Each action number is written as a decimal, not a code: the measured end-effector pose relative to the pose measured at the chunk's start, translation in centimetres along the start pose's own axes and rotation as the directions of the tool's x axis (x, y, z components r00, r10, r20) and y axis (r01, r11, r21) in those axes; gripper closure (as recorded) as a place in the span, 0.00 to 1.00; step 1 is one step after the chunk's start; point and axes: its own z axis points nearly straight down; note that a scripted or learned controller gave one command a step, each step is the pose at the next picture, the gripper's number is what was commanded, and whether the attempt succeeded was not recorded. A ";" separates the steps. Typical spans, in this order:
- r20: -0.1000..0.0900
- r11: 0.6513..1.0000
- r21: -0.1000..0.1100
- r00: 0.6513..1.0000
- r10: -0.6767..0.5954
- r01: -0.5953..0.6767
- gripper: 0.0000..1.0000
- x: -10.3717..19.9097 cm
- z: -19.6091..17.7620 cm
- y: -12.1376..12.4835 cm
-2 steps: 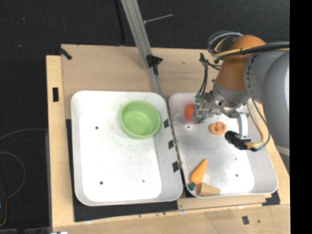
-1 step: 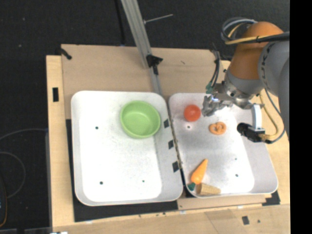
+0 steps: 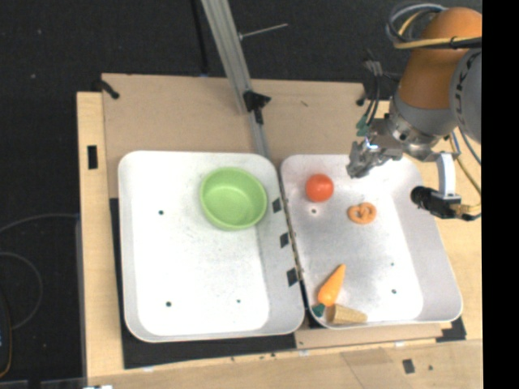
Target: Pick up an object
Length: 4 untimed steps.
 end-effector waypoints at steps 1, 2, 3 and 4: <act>-0.003 1.000 0.004 1.000 -0.005 0.005 1.00 5.0 -1.0 0.4; -0.003 1.000 0.008 1.000 -0.004 0.004 1.00 10.2 -0.2 0.8; -0.002 1.000 0.005 1.000 -0.005 0.005 1.00 15.5 0.5 2.7; -0.003 1.000 0.005 1.000 -0.005 0.005 1.00 20.6 0.6 4.3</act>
